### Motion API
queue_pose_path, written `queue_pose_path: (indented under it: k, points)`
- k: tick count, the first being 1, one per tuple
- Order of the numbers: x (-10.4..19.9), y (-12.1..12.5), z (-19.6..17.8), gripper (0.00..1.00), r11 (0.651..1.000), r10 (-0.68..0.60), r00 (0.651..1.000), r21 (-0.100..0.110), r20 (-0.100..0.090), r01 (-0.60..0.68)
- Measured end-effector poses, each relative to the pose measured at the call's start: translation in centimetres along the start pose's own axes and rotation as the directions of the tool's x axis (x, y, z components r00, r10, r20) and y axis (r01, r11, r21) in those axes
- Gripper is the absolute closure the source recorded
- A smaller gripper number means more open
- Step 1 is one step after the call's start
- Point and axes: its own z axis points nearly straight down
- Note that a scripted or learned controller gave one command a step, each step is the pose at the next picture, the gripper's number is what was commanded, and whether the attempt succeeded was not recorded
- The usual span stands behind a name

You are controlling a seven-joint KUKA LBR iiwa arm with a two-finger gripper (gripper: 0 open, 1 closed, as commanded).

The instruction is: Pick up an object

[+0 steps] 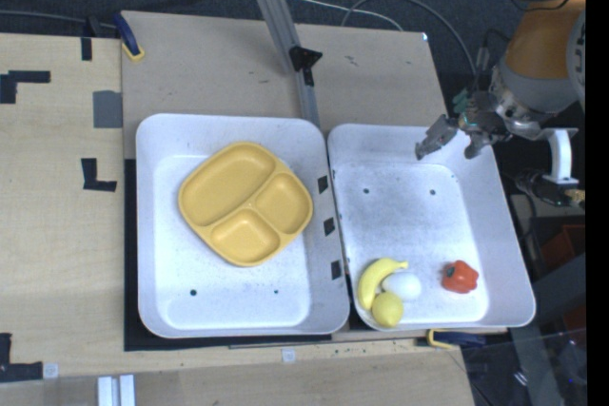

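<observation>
Even, fairly bright overhead light falls on the desk [238, 62], and the white bins [400, 204] left of and below the claw [455, 140] look slightly washed out. Shadows are faint and soft. The whole picture is mildly grainy and soft.

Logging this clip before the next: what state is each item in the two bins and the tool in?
Yellow divided plate: flat in left bin, compartments bare.
Banana: lying in right bin, touching white egg.
Lemon: beside banana.
Red pepper: apart, untouched.
Tool: open, holding nothing.
</observation>
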Motion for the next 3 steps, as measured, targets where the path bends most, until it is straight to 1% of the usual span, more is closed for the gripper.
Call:
queue_pose_path:
  k: [1,2,3]
  points:
    - [0.0,0.0,0.0,0.0,1.0,0.0,1.0,0.0,0.0,0.0]
    - [-0.7,0.3,4.8,0.0,1.0,0.001,1.0,0.005,0.002,-0.001]
    - [0.1,0.4,11.0,0.0,1.0,-0.001,1.0,0.007,0.0,0.001]
